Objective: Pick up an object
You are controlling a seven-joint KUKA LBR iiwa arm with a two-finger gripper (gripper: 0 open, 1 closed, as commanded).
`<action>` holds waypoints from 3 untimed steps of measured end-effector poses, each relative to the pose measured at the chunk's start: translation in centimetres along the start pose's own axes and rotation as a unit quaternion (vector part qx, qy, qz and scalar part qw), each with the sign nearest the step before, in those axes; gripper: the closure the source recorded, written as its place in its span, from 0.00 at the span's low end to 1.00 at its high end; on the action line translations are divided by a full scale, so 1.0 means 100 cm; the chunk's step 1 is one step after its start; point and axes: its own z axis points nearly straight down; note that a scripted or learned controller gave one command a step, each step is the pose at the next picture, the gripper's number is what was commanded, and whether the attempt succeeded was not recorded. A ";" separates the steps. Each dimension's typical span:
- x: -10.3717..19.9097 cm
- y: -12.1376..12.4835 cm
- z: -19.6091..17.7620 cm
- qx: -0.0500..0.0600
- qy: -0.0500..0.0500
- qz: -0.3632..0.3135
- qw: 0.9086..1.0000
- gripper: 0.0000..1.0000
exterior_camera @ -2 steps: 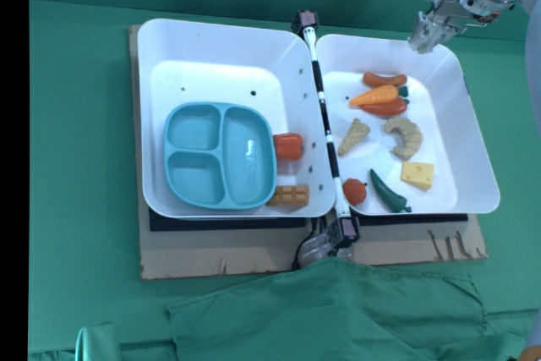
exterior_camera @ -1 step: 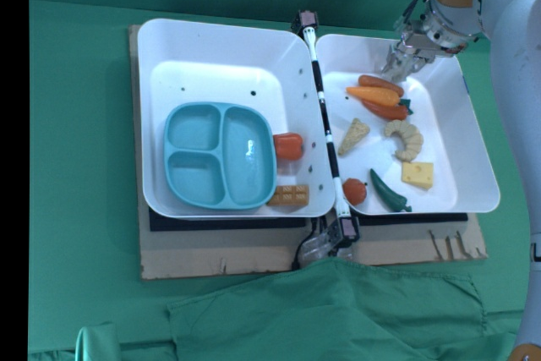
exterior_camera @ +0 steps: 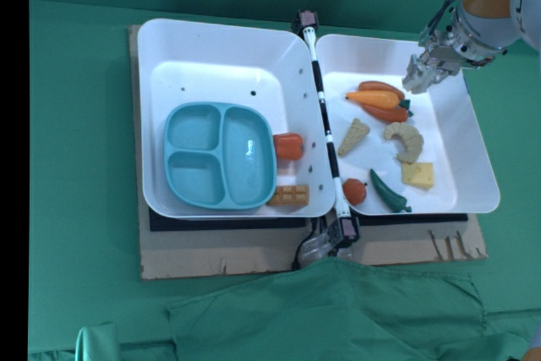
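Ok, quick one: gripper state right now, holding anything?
Gripper: above the right white bin, just right of the orange plastic carrots; nothing visibly held, open or closed cannot be told.

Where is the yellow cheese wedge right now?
The cheese wedge lies in the right bin, near its front right corner, just below the croissant.

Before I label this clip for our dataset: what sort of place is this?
Probably a robot lab pick-and-place bench: two white bins on green cloth, toy food like a carrot, and the arm's end effector.
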 end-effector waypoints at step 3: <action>0.001 -0.029 -0.103 -0.007 -0.002 -0.001 1.000 0.00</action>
